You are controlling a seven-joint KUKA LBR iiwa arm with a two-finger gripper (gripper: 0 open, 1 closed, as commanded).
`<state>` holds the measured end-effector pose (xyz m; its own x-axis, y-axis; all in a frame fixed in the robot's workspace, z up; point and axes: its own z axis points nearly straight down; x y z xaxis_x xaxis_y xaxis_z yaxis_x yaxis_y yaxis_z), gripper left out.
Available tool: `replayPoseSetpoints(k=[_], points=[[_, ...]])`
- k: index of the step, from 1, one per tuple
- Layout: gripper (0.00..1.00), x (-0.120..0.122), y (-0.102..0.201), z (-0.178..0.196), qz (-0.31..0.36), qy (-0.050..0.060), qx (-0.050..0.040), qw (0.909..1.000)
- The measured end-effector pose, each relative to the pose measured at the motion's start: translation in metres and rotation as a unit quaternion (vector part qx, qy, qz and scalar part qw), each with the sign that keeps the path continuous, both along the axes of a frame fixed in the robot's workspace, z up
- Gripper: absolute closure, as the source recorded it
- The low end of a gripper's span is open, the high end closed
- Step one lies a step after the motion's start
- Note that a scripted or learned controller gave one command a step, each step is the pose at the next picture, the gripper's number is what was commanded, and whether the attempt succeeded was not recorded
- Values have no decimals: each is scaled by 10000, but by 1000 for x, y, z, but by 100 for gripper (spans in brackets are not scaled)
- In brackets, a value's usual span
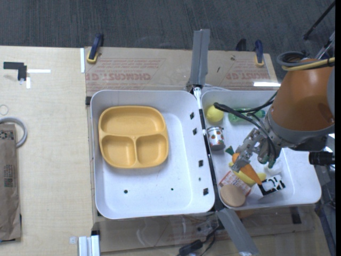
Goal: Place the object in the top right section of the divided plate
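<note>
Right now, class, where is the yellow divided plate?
The divided plate lies in the left bin's upper left part, across the divider from the arm's gripper.

Grey arm (pixel 298 135) with broad orange band (pixel 306 97)

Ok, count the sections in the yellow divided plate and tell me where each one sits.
3. The divided plate lies in the left bin: one wide section along its far side, and two smaller ones nearer the camera, left and right.

Pale wooden tabletop (pixel 48 143), two shallow white plastic bins side by side, left bin (pixel 154 196), right bin (pixel 298 191), flat brown printed cardboard sheet (pixel 144 68) behind them, brown paper bag (pixel 8 180) at left edge
</note>
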<state>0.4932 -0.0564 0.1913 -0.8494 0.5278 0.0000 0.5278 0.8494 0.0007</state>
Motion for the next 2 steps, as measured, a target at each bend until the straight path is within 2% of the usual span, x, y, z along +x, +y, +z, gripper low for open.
replayPoseSetpoints(k=[1,2], points=[[100,-15,14,0,-2146,12,-7,9767],[100,-15,27,-1,-4043,2,-13,9146]])
